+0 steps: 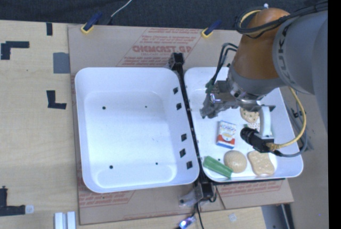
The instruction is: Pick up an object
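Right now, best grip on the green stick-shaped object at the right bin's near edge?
Take the green stick-shaped object at its middle, across its narrow width, from straight above. It lies flat and long, angled along the right white bin's near rim, with the round tan object crowding its far end.

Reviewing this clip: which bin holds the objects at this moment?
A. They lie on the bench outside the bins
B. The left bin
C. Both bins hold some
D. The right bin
D: the small white box, the green item and the two tan pieces all lie in the right bin, beneath the arm.
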